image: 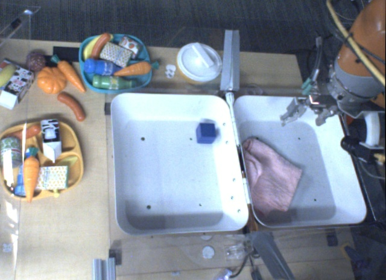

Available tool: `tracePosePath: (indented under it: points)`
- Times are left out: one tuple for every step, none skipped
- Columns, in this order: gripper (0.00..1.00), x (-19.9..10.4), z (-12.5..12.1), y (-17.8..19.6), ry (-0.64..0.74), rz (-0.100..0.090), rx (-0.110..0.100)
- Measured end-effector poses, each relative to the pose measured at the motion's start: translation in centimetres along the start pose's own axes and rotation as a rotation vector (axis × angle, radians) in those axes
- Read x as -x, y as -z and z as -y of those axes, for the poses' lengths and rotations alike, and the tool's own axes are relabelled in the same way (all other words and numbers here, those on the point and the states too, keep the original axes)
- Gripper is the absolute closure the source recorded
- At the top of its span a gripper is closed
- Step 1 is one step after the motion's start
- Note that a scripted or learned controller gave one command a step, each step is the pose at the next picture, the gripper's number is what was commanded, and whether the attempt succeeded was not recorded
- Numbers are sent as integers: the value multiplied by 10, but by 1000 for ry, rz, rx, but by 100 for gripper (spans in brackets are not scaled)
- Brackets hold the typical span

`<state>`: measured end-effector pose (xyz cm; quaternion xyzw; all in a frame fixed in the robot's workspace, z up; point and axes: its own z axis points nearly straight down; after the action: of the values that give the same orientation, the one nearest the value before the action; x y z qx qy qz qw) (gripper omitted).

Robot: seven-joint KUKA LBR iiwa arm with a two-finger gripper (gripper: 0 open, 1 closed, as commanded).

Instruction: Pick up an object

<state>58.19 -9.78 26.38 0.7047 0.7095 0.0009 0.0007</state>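
Wooden surface [90, 224] bears two bins; blue cube [206, 132] in left bin [175, 212]; pink cloth [271, 176] (crumpled) in right bin [338, 206]; pincer [306, 114] released, grasping nothing, above right bin's far edge.

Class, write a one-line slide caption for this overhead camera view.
The claw hangs above the right bin that holds a pink cloth; a blue block sits in the left bin.

Both bins white: left bin [129, 152], right bin [338, 176]. Cube [207, 132] solid dark blue. Cloth [271, 176] dusty pink, plain. Bench [66, 224] light tan wood. Arm [362, 49] grey with orange band. Toy carrot [134, 69] orange, in teal bowl [96, 82]. Tray [75, 152] yellow. Lidded container [199, 61] white over yellow.
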Motion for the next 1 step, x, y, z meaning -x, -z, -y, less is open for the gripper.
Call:
tracePosePath:
  points:
    - [0, 16, 46, -149, 185, 0, -2]
